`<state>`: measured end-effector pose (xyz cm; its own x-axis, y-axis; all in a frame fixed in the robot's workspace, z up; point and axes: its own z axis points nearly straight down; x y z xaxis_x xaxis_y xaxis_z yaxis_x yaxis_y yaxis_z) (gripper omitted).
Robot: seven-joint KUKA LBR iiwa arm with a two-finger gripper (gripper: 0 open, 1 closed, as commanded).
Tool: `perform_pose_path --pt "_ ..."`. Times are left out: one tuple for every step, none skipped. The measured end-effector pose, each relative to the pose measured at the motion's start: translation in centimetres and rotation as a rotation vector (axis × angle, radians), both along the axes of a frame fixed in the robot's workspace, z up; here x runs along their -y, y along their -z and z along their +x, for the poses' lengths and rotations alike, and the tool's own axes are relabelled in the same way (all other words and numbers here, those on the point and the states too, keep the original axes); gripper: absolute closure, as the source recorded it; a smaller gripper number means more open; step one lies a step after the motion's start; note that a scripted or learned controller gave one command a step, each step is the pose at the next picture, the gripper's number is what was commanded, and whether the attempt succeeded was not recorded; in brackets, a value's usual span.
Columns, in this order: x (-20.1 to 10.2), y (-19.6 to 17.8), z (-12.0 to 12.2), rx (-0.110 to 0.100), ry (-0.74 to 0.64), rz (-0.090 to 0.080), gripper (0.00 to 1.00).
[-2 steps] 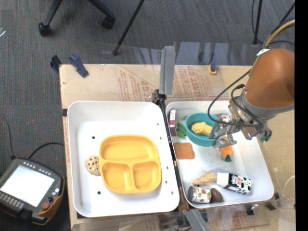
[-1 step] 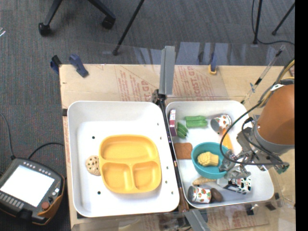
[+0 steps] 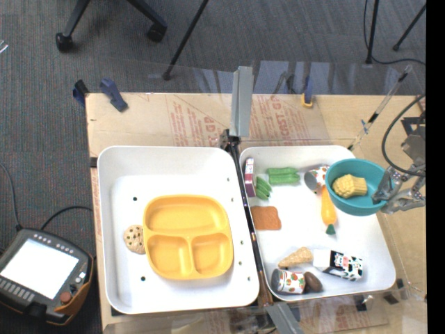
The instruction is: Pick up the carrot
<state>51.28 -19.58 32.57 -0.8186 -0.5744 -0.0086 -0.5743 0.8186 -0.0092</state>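
The carrot lies in the right bin, touching the left rim of the teal bowl, green end pointing away from the bowl's top. It should be approached from above, fingers set across its narrow width, clear of the bowl. The gripper hangs just right of the bowl; its opening cannot be determined, and nothing is seen held.

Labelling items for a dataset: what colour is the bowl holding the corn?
Teal; the bowl, with yellow corn inside, shows best in the camera view.
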Motion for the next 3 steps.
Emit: perform_pose_path --pt "-7.0 7.4 4.3 -0.022 0.068 0.011 1.00" --pt "-7.6 14.6 -1.8 -0.018 -0.210 0.006 1.00" --pt "-4.3 3.4 0.2 -0.004 -0.163 0.000 1.00"
